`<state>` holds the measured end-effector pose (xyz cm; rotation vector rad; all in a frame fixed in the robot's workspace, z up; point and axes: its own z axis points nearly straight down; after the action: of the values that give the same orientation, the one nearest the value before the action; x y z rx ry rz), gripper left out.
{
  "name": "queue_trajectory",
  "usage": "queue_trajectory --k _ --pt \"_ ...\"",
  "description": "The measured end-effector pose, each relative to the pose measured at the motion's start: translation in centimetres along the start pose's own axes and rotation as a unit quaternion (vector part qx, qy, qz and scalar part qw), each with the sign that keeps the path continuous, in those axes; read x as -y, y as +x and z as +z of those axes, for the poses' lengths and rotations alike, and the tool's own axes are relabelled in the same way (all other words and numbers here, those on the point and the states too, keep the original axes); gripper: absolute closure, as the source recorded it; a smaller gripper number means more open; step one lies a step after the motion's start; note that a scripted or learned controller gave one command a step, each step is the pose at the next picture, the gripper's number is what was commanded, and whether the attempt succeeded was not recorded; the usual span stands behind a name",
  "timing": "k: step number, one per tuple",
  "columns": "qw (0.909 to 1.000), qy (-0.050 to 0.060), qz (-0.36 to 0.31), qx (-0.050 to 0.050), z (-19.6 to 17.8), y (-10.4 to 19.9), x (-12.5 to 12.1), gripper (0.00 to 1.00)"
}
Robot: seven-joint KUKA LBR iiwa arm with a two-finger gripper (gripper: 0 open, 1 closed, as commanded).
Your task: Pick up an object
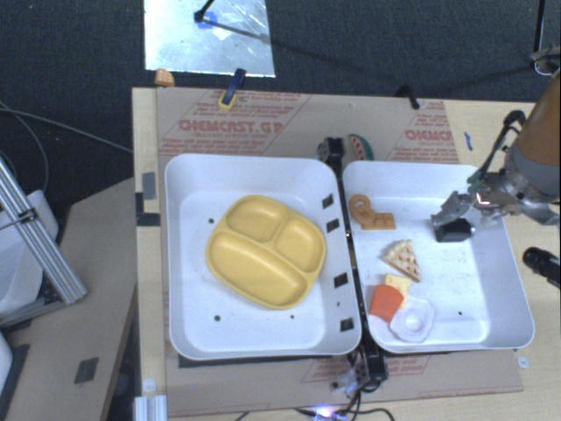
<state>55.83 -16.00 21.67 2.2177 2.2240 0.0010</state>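
The right bin (500, 261) holds several toy foods along its left side: a tan pretzel-like piece (369, 212), a waffle-patterned pizza wedge (402, 259), a yellow cheese block (398, 282), an orange-red piece (385, 303) and a white fried egg (412, 321). My gripper (453, 224) hangs over the upper middle of that bin, right of the pretzel piece and above-right of the pizza wedge. Nothing shows between its fingers.
The left bin (188, 235) holds a yellow divided plate (266, 250). A black clip row (344, 253) runs between the bins. Cardboard (263, 121) lies behind them, with a blue-yellow tool (232, 89) and a metal sheet (209, 23) farther back.
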Motion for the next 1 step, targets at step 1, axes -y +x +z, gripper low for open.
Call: queue_trajectory --k 1 --pt "1.0000 0.007 0.004 -0.001 10.30 -2.46 7.72 0.00"
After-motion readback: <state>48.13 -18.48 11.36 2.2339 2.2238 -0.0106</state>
